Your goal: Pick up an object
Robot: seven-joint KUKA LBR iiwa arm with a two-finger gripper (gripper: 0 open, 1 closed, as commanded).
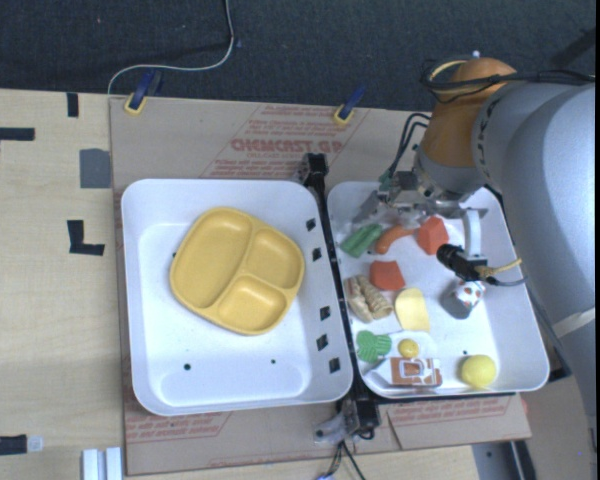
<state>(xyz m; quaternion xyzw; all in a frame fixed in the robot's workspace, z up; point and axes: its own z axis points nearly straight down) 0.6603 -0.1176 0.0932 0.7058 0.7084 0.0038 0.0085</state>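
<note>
Down over the far end of the right bin point(525, 353) sits the grey arm point(550, 168), orange band point(458, 133) showing above the wrist, and the claw point(395, 203) is low among the toy food. Whether it is wide, narrow or holding anything, I cannot tell; the wrist hardware covers it.

Just beside the claw lie a green piece point(360, 239), an orange carrot-like piece point(393, 236) and a red-orange block point(432, 235), all resting on the bin floor. Nearer the middle sits a red wedge point(386, 274), with a tan crinkled piece point(367, 297) touching the divider side and a pale yellow block point(412, 310) next to it. Toward the near edge: a green ridged piece point(373, 345), a fried egg point(408, 349), an orange-and-white packet point(413, 372) and a yellow lemon point(477, 370) in the corner. A small grey-and-red item point(462, 298) lies to the right of the yellow block.

Over in the left bin point(145, 298), a yellow divided plate point(237, 269) sits alone, tilted on the white floor.

Both bins rest on a brown cardboard sheet point(270, 138) with red printing, clipped at the far edge by a yellow clamp point(135, 101) and a blue clamp point(350, 103). Under that is the pale wooden desk point(40, 308) with black tape marks point(8, 140). Beyond the desk is dark carpet point(310, 28), with a white cable point(205, 63) looping across it.
</note>
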